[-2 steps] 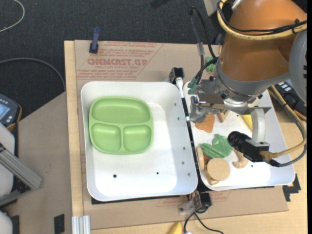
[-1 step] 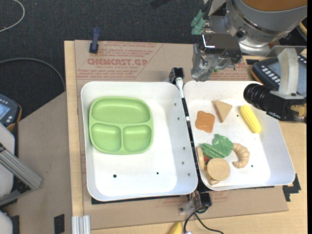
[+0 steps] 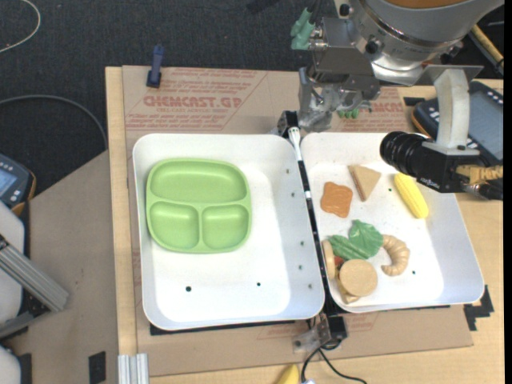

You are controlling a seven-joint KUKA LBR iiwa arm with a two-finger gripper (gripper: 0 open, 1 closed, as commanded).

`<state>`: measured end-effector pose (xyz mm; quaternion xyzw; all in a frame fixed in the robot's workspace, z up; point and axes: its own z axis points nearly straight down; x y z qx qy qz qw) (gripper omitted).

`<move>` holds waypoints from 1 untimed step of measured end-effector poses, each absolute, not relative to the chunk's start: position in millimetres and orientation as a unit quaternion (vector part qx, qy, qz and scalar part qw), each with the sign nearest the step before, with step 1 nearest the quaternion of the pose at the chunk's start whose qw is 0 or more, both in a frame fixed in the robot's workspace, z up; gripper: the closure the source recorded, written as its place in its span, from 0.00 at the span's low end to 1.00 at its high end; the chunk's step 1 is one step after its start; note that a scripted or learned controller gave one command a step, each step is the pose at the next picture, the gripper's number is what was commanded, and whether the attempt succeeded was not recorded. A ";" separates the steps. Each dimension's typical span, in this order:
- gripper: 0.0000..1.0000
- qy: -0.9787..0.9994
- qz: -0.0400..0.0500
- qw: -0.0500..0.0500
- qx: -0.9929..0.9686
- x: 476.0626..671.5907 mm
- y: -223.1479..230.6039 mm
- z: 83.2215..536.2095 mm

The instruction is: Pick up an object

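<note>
Camera view: looks down at a slant on two white bins side by side on a cardboard-covered bench.
Arm pose: the grey arm (image 3: 416,22) with its orange band comes in at the top right, its wrist hanging above the far edge of the right bin (image 3: 456,254).
Gripper: the gripper (image 3: 320,110) sits just beyond the right bin's far-left corner, above the cardboard; its metal parts blur together, so I cannot tell how wide it stands or whether it has anything.
Cut off: the arm's upper body runs out of the top edge.
Hard to make out: a black cylindrical part (image 3: 412,157) overlaps the right bin's far-right corner.
Right bin contents: orange piece (image 3: 336,199) near the bin's middle; tan wedge (image 3: 366,182) just beside it, toward the far side; yellow corn cob (image 3: 411,195) near the right wall.
Near-left cluster in right bin: green leafy piece (image 3: 358,240), tan croissant shape (image 3: 395,254), round tan disc (image 3: 358,278), touching or overlapping.
Left bin (image 3: 160,294): holds a green divided plate (image 3: 198,206) with three compartments.
</note>
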<state>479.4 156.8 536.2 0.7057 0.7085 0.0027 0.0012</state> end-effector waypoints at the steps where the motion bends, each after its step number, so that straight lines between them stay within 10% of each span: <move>1: 1.00 0.705 -0.007 -0.004 0.709 491.3 117.3 396.0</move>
